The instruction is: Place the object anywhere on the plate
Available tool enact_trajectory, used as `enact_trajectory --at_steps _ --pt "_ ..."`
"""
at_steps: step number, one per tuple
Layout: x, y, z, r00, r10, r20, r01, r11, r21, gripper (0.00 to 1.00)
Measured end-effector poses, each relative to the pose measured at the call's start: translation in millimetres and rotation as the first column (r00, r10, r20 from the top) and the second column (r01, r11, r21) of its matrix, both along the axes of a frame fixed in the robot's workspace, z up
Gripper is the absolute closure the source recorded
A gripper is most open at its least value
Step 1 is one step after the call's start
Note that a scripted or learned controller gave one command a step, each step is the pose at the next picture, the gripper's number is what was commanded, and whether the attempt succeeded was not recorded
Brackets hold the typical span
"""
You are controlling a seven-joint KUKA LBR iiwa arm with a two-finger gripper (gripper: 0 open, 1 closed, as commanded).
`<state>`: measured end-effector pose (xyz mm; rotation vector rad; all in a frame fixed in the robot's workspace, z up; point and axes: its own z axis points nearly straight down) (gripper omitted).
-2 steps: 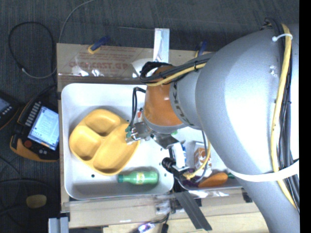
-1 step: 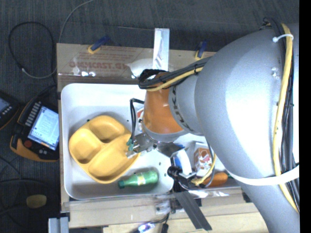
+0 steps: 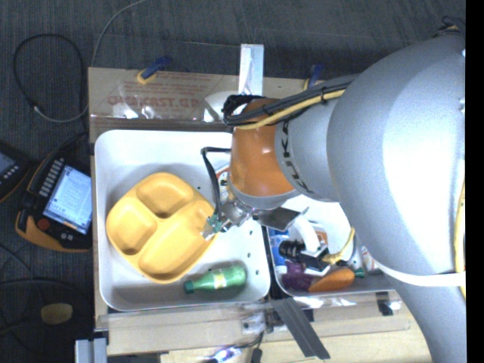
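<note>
A yellow plate (image 3: 155, 225) with three compartments lies in the left bin (image 3: 113, 150), and nothing rests on it. A green bottle (image 3: 217, 279) lies on its side on the bin floor just below the plate's lower right edge. My gripper (image 3: 217, 222) hangs low at the plate's right rim, under the orange wrist band (image 3: 257, 165), a little above the bottle and apart from it. A small greenish speck shows at its tip, too small to identify.
The right bin (image 3: 281, 282) holds several things below the arm: an orange carrot-like piece (image 3: 331, 280), a purple item (image 3: 297, 281), and blue and white pieces. The large grey arm (image 3: 386, 150) covers most of that bin. A cardboard sheet (image 3: 151, 97) lies behind the bins.
</note>
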<state>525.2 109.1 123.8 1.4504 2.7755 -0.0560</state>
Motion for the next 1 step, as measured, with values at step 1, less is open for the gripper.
enact_trajectory --at_steps 1 --pt "12.7 20.6 2.1 0.999 0.036 0.022 -0.037 0.999 0.019 1.0"
